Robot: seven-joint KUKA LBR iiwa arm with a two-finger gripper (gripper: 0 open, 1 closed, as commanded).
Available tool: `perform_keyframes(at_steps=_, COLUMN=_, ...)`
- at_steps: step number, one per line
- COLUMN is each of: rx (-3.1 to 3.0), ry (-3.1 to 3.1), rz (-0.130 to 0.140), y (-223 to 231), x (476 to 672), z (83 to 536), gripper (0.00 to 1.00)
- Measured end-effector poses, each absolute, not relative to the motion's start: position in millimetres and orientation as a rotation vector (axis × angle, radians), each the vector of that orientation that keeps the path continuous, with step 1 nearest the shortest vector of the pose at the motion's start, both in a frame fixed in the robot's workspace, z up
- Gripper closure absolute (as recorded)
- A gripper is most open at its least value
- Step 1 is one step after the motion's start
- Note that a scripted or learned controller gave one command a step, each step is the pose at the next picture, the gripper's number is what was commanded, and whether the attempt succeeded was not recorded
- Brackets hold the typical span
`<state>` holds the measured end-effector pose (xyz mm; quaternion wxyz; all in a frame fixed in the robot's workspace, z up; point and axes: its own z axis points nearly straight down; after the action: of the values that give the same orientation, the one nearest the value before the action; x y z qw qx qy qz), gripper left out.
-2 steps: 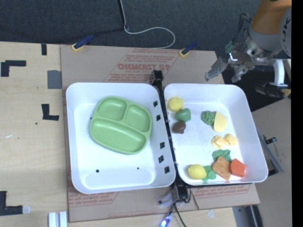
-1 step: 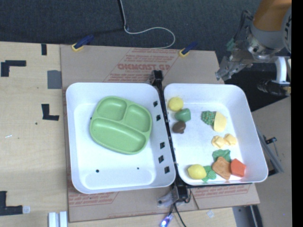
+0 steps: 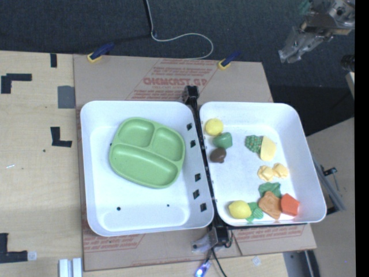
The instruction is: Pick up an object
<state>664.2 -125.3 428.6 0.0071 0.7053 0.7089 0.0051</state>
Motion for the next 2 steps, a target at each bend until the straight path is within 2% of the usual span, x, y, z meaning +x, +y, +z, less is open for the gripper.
perform_keyframes(at_steps=1, rx=2.229, ry=2.223, rz=-0.009, y=-137, x=592.5, z=364, gripper=1.0)
perform_keyframes(at_steps=2, rx=2.204, ry=2.216, rz=0.018, y=-100, x=635.4, z=545, gripper=1.0)
